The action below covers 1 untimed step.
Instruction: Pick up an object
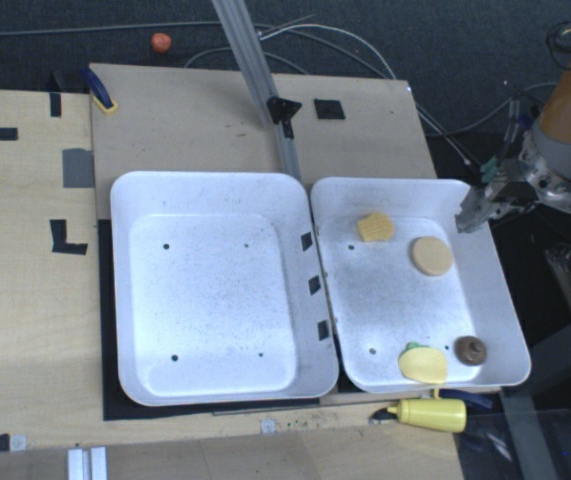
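camera view: we're looking down on both bins, arm coming in at 3 o'clock.
gripper [477, 211]: hovering over the right bin [485, 298] rim at its 2 o'clock corner; can't tell its state, too blurry.
round tan disc [431, 256]: lying just inside, at 7 o'clock from the gripper, our likely pick.
handling: we're guessing light, stiff, low-profile; pinching across its edges seems best.
neighbours: yellow block [375, 228] sitting at 10 o'clock of the disc, yellow lump [424, 365] and brown knob [470, 349] near the 6 o'clock wall.

Even, fairly bright light falls from above; the white bins [215, 278] glare mildly and cast thin shadows. The picture is soft and grainy, perhaps blurriest toward the dim right side.
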Available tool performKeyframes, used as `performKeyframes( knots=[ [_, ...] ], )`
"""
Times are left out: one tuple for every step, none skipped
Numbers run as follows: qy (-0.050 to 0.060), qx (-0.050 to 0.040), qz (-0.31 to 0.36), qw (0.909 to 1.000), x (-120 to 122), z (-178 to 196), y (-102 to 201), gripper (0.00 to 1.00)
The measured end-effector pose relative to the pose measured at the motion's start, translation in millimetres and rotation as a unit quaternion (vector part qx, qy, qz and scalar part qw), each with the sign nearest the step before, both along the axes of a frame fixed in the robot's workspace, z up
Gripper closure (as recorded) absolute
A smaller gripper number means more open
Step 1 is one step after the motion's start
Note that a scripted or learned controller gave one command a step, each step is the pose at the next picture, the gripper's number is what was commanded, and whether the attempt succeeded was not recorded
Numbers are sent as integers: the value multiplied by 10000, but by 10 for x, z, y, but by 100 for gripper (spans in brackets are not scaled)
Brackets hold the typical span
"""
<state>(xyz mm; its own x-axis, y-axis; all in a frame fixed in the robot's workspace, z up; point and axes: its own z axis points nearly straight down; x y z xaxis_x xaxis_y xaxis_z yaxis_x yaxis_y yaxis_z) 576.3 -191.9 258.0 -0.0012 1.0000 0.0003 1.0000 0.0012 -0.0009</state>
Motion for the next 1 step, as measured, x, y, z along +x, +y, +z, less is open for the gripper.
performKeyframes(
  knots=[
    [41,10,1,10000,-225,-1483,365,100]
  ],
)
